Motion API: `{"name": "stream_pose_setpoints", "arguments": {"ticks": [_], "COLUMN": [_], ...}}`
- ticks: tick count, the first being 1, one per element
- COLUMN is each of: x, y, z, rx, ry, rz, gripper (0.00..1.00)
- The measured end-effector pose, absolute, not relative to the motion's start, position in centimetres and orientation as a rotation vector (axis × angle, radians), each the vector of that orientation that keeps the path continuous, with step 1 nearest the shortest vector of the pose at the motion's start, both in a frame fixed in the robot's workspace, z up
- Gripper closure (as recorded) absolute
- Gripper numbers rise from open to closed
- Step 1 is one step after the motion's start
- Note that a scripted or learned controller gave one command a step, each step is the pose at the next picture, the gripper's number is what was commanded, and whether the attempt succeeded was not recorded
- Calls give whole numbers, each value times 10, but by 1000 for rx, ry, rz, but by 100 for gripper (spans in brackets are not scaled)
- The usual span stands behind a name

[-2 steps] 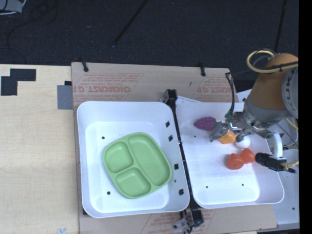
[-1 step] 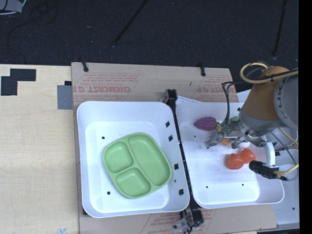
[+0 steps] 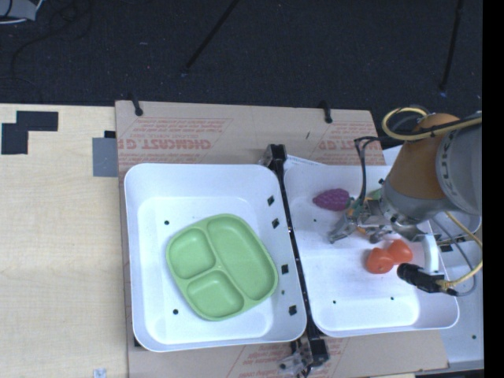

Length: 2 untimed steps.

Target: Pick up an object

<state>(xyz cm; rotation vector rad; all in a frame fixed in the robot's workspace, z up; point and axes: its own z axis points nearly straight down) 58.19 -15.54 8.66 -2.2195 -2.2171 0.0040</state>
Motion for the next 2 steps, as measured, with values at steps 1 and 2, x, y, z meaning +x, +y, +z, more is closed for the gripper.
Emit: {"name": "stream_pose_setpoints", "arguments": {"ticks": [1,2], "x": [582,582], "y": [-156,-157], "z": [98,139], "rx": [-2222,-2223], "ry": [-2214,-2219], "rz": [4,0], "gripper": [100,100]}}
